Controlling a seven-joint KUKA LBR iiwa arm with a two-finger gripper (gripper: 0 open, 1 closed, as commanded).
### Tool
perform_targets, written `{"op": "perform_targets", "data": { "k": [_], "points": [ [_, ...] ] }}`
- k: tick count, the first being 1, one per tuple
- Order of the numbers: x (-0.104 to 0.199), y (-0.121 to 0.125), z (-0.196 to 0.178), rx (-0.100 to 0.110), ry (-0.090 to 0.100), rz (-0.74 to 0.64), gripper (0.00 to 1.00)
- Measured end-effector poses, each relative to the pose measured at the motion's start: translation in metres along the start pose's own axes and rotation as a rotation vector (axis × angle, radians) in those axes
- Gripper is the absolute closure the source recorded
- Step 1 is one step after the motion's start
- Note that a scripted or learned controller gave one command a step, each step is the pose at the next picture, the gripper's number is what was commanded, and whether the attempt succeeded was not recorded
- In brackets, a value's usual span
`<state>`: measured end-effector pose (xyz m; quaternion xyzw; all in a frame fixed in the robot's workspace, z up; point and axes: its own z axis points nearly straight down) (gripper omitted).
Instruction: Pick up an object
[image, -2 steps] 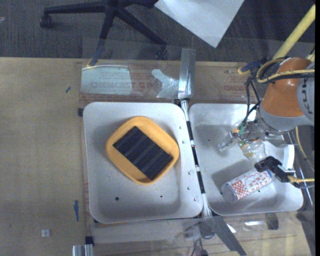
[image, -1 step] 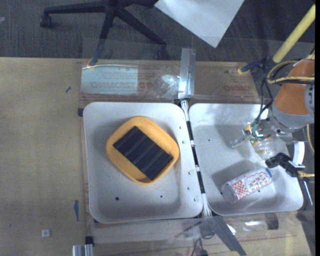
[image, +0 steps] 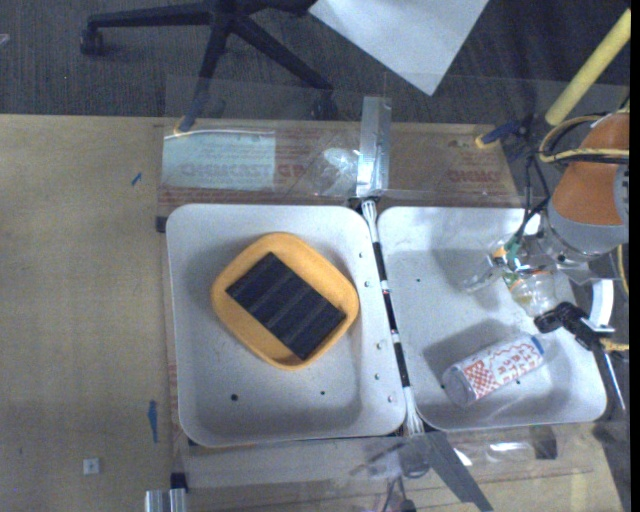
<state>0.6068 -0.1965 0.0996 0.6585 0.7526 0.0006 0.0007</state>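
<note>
Gripper (image: 522, 268) is seen over the upper right part of the right bin (image: 430, 240), hanging from the grey wrist with the orange band; finger state cannot be told, since the tip is blurred against clutter and wiring, and nothing is seen held. Nearest candidate is judged to be the white tube with red print (image: 496, 368), lying on its side on the right bin's floor, below the gripper in the view and slightly to its left, near but apart from it. Tube's long axis is set on a slant, from lower left up to upper right, blue-tipped end toward the right wall. A grasp across that axis would be called for, so wrist rotation is likely needed before descent. Risk noted: tube is round and may roll under contact. Second candidate, the yellow pad with a dark ribbed panel (image: 285, 300), is sat in the left bin (image: 200, 240), well apart from the gripper.
</note>
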Motion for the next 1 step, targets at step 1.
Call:
{"op": "perform_targets", "data": {
  "k": [1],
  "points": [
    [0.0646,0.0576,-0.1119,0.000,-0.001,-0.185,1.00]
  ]
}}
